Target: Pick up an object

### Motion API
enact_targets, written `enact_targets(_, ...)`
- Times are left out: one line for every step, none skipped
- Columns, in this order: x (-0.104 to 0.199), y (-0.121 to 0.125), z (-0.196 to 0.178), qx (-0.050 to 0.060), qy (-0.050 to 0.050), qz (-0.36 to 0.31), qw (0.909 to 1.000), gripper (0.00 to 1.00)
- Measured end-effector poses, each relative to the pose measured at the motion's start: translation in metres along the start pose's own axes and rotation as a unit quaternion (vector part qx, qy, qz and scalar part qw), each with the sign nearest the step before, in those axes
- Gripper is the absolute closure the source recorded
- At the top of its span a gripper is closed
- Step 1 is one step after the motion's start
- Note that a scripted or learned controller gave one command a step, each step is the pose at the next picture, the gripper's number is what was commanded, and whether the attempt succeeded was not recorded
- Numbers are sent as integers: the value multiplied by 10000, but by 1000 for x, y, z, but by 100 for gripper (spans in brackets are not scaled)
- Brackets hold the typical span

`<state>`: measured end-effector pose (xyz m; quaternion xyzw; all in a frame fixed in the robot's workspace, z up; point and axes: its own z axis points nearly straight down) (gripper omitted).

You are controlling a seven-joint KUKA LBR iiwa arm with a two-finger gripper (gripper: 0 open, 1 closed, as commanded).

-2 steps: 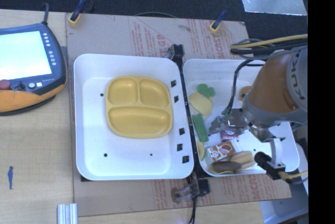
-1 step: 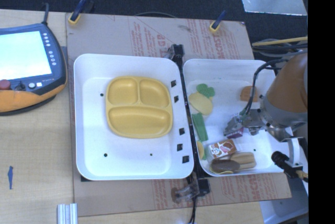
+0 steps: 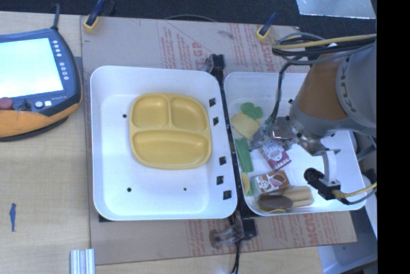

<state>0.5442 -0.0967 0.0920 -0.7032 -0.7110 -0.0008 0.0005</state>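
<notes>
The grey arm with its orange band reaches into the right bin from the right. My gripper is low among the toys in the bin's left half. It sits just above a red and white packet and beside a pale yellow piece. A green leafy toy lies behind it and a long green stick to its left. Nearer the front lie a brown and red packet and a tan and brown bun. The wrist hides whatever is directly under the gripper.
The left bin holds a yellow divided plate. A black divider with clips runs between the bins. A teach pendant rests on the bench at far left. Cables loop over the arm.
</notes>
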Motion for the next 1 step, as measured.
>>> enact_targets(-5,-2,-10,18,-11,29,10000,100)
